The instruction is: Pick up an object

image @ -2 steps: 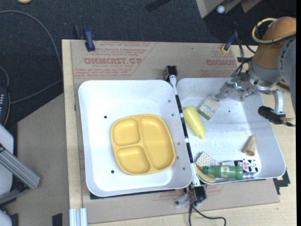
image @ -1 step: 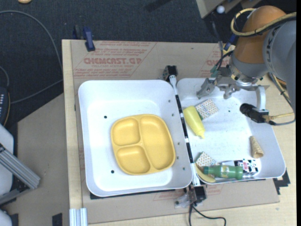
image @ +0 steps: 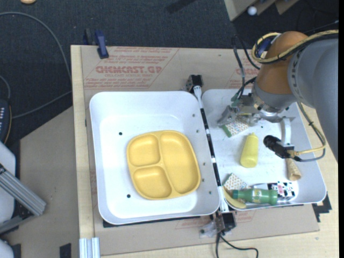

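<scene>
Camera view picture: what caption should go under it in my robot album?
Robot gripper reaches down over small checkered packet in right bin; yellow divided plate lies in left bin.

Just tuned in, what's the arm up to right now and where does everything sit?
The arm reaches into the right bin, its end effector low over a small patterned packet near the bin's back left corner. A yellow bottle, a green bottle and a cone lie nearby in that bin. The left bin holds a yellow divided plate.
</scene>
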Tool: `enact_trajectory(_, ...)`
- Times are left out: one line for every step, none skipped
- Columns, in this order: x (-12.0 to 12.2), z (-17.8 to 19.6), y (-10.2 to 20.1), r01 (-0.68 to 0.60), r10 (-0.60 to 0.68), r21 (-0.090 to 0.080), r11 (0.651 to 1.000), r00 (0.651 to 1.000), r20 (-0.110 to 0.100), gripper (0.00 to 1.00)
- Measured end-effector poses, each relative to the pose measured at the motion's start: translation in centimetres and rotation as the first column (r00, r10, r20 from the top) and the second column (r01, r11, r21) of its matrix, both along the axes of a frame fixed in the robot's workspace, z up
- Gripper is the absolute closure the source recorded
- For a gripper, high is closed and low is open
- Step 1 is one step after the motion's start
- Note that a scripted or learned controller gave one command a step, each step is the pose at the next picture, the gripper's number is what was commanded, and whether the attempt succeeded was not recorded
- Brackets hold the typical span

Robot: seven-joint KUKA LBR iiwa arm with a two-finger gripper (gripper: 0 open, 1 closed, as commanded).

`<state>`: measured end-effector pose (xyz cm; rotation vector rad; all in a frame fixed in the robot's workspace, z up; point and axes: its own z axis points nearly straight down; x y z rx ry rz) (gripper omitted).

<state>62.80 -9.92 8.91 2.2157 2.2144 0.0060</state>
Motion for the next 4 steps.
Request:
enact_trajectory(-7.7, -0.5, 0.7, 0.0, 0.0, 0.004, 1.0, 1.0, -0.011, 0.0)
enact_trajectory(-5.4, 5.3, -7.1, 0.001, 0.0, 0.002, 1.0, 1.0, -0.008, 0.0)
enact_trajectory(-7.6, 5.5, -11.9, 0.0, 0.0, 0.003, 1.0, 1.0, -0.01, 0.0)
enact_trajectory(-10.4, -0.4, -10.6, -0.003, 0.003, 0.01, 1.0, 1.0, -0.009, 0.0)
